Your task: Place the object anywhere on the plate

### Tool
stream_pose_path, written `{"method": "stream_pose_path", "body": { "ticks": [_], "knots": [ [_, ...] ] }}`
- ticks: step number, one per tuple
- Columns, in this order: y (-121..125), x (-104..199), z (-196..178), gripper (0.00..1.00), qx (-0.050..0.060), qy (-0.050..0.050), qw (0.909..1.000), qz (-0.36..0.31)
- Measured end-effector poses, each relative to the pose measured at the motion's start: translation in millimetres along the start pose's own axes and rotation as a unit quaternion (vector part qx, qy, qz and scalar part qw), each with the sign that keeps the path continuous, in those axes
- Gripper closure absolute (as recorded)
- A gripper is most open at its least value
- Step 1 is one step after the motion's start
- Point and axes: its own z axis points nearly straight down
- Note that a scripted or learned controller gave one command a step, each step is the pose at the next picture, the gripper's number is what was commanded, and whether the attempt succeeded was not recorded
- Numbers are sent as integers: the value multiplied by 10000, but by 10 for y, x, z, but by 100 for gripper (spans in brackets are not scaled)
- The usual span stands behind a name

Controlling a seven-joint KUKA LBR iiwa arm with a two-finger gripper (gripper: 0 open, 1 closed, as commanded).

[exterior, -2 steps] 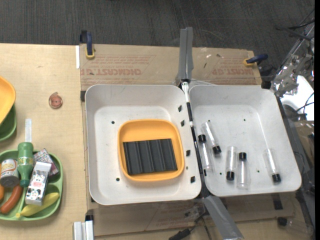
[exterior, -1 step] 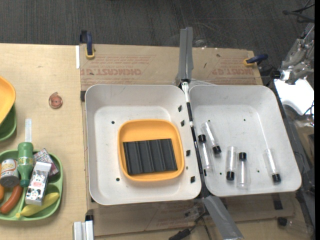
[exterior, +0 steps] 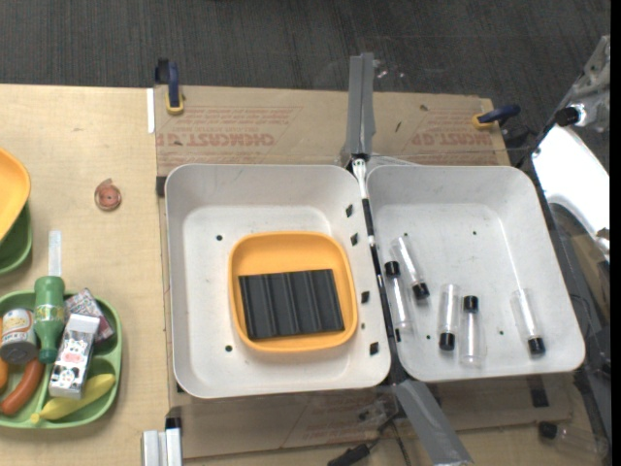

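claw — state can't be told | plate (exterior: pixel 291 252) — left bin (exterior: pixel 194 221); tubes (exterior: pixel 409 268) — right bin (exterior: pixel 505 202)

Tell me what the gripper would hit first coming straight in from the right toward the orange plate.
Likely the outer wall of the right bin; travelling low inside that bin, the capped tube nearest that wall comes next. Height is unclear.
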Motion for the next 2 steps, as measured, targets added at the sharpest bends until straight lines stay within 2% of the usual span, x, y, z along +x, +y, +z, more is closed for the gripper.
{"method": "stream_pose_path", "body": {
  "ticks": [1,2],
  "knots": [
    [-2,1,0,0,0,0,10000,-1],
    [-6,-42,384,0,-15,7,9786,-2057]
  ]
}}
